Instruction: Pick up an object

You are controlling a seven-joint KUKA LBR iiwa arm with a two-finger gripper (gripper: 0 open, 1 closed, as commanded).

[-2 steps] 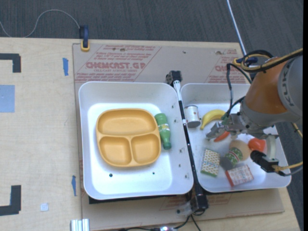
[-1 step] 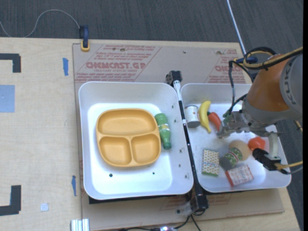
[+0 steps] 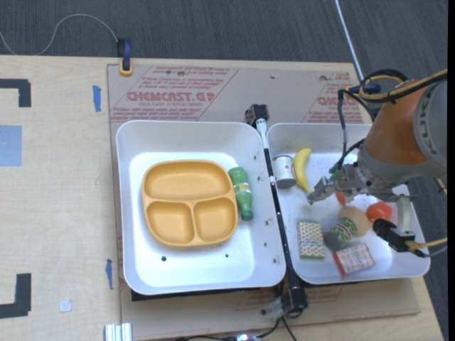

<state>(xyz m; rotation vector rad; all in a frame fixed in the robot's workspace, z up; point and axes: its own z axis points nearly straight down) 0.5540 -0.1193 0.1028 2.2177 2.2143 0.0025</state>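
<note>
- Gripper hangs over the right bin, just right of the banana; whether it is open or closed cannot be told.
- Can lies left of the banana.
- Box, bottle and red packet lie near the front wall.
- Left bin holds a yellow tray, with a green bottle touching its right edge.

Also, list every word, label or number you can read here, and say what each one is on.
"CHEMCAST GP": red print on the brown board behind the left bin; the finer lines around it are too small to read.
The same red print at the board's right end is cut off, unreadable.
Labels on the green bottle, checkered packet and red packet: blurred, unreadable.
</note>
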